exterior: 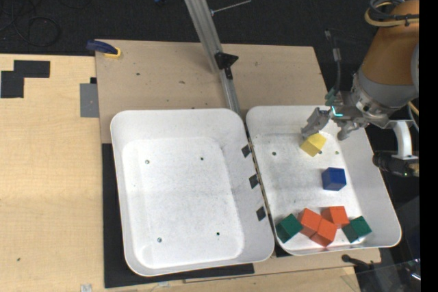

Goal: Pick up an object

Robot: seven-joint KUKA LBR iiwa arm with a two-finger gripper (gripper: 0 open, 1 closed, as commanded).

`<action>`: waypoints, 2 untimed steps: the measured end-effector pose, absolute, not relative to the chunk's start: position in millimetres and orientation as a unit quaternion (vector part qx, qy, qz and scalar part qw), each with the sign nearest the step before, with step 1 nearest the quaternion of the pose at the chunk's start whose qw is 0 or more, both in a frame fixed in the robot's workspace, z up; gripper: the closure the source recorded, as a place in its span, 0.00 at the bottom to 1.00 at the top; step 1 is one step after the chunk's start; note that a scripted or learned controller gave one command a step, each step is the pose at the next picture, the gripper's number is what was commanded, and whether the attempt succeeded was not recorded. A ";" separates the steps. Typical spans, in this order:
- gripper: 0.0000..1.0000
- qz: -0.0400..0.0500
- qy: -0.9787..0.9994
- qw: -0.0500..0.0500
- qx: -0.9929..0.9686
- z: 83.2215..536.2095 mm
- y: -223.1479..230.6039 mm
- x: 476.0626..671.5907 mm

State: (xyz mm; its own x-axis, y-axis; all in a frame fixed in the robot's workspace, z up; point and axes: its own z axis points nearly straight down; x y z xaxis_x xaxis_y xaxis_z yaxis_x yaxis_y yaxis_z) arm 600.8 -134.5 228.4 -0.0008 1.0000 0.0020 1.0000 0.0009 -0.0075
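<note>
Hovering: the hand (331, 125) is seen above the rear part of the right bin (291, 123), just over the yellow cube.
Hand state: the two fingers are spread apart, one to each side, with nothing between them.
Arm: a grey arm (387, 72) with an orange band is seen reaching in from the right edge.
Yellow cube: the yellow cube (313, 144) is seen lying tilted in the right bin, just below the fingertips, whether touched by them cannot be told.
Blue cube: the blue cube (334, 178) is found near the middle of the right bin, apart from the yellow one.
Front cluster: two green blocks (288, 226) and (356, 228) are seen flanking the orange blocks (323, 223) at the front wall of the right bin, packed close together.
Left bin: the left bin (137, 130) is set beside the right one, their rims meeting.
Desk: both bins are carried by the wooden desk (164, 75), with a slanted metal rail (202, 17) rising behind them.
</note>
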 end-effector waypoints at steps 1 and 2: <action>0.00 0.001 -0.707 0.001 -0.707 230.7 -135.0 601.7; 0.00 0.003 -0.707 0.004 -0.707 169.9 -126.5 600.9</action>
